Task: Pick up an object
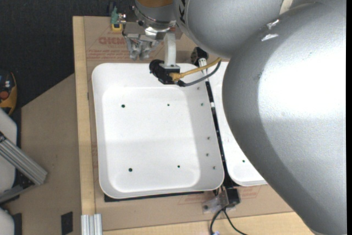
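Above the far rim of the left bin (154,135), over the brown bench (82,96) ringed by dark floor (44,8), the gripper (138,52) is shown; whether it is open or closed cannot be told. Where the object lies cannot be told, the right bin (242,170) being largely covered by the arm (286,91). A descent made here would probably close on nothing or strike the rim.

The left bin (110,135) offers open floor from its centre out toward 6 and 9 o'clock. At 12 o'clock the gripper (140,49) hangs just past the bin's far rim. From 1 to 5 o'clock the grey arm (286,91) overhangs the right bin (242,170), closing most of it off.
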Robot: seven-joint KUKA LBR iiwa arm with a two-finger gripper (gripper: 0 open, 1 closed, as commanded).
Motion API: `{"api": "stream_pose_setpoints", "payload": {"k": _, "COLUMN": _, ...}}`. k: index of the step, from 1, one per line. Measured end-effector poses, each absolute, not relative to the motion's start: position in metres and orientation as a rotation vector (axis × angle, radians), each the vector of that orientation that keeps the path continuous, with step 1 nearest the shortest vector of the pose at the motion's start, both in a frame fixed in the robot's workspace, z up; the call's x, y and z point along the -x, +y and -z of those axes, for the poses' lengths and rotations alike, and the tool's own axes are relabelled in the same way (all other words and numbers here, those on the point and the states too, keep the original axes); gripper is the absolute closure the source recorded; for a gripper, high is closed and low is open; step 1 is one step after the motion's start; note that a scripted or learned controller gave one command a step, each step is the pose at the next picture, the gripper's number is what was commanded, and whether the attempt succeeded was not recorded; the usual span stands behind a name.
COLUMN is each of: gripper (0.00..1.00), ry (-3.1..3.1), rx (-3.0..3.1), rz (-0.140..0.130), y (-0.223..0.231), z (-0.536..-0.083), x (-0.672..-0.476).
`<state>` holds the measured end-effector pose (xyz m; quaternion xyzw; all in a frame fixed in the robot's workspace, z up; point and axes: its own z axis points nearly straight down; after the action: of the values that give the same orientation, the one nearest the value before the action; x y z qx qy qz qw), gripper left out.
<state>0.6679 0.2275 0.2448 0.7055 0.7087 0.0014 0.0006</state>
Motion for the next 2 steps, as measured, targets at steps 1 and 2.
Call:
{"api": "stream_pose_setpoints", "payload": {"k": 1, "gripper": 1.00, "ry": 2.217, "rx": -2.221, "rz": -0.008, "y": 0.200, "z": -0.291, "x": -0.667}}
{"api": "stream_pose_setpoints", "payload": {"k": 2, "gripper": 1.00, "ry": 2.213, "rx": -2.222, "rz": -0.009, "y": 0.149, "z": -0.340, "x": -0.667}}
